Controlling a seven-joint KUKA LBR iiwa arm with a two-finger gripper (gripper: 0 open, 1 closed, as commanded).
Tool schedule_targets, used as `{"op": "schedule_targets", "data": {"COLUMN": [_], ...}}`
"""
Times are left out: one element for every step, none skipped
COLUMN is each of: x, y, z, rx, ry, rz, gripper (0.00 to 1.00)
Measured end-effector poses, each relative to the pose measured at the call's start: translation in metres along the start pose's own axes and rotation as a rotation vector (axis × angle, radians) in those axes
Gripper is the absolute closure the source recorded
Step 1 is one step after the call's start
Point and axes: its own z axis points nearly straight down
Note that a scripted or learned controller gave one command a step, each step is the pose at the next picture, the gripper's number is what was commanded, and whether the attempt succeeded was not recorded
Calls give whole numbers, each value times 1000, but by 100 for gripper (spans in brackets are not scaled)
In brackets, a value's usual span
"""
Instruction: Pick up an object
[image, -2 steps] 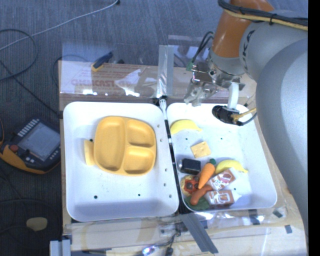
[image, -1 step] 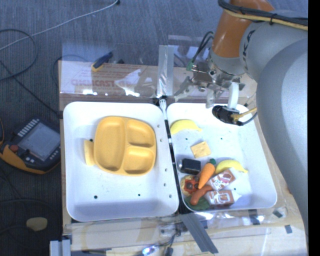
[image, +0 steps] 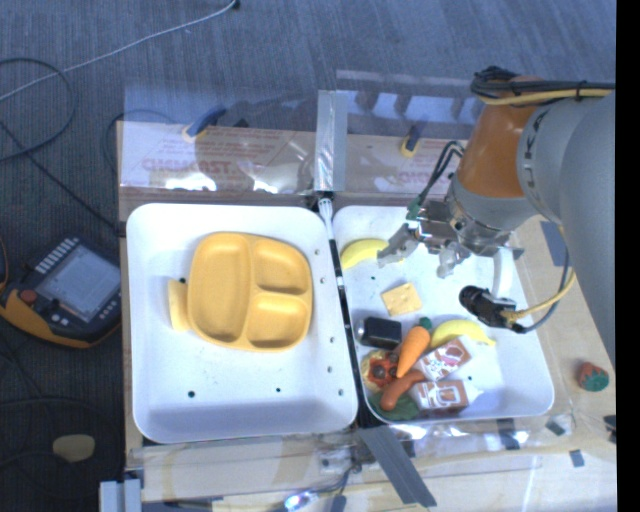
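Where carpet (image: 80, 120) surrounds it, the bench (image: 230, 165) bears two bins (image: 150, 330).

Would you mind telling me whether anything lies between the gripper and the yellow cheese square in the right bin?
Nothing visible does. The gripper hangs above the right bin, and the cheese square lies on bare bin floor just below it, apart from the black block and the carrot.

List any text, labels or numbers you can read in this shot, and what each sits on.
None can be read.
Red and white carton in the right bin: printing too blurred.
Cardboard sheet behind the bins: faint reddish lettering, illegible.
Handheld pendant on the floor: screen too small.
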Motion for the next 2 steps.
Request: {"op": "schedule_targets", "data": {"x": [-50,-25], "y": [3,-22], "z": [86,93], "rx": [-3,-20], "ry": [2,-4], "rz": [-104,-218], "gripper": [0,0]}}
